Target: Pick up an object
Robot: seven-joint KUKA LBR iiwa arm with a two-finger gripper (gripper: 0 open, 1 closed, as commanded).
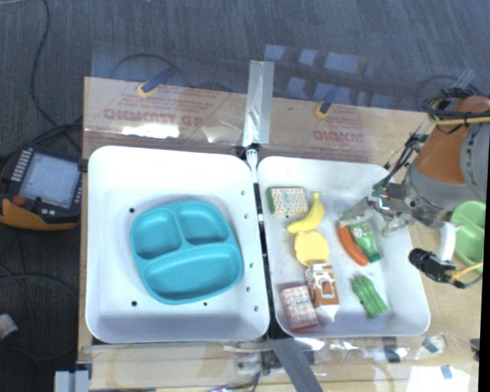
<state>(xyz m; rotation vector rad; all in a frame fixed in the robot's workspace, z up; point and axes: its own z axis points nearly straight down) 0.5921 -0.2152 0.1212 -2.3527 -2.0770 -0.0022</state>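
Gripper [374,208] hangs over the right bin [402,322] near its right edge, just above the carrot [353,246]; finger state cannot be told. Banana [309,216] and green pepper [370,295] lie apart. Left bin [104,225] holds a blue tray [186,250].

Red lettering runs along the board [175,114] behind the left bin, and a second patch of red lettering sits on the board [338,135] behind the right bin, up and to the left of the fingers [374,208]; both appear reversed or upside down and cannot be read. The small cartons [325,287] in the right bin, below and left of the fingers, carry printing too small to make out.
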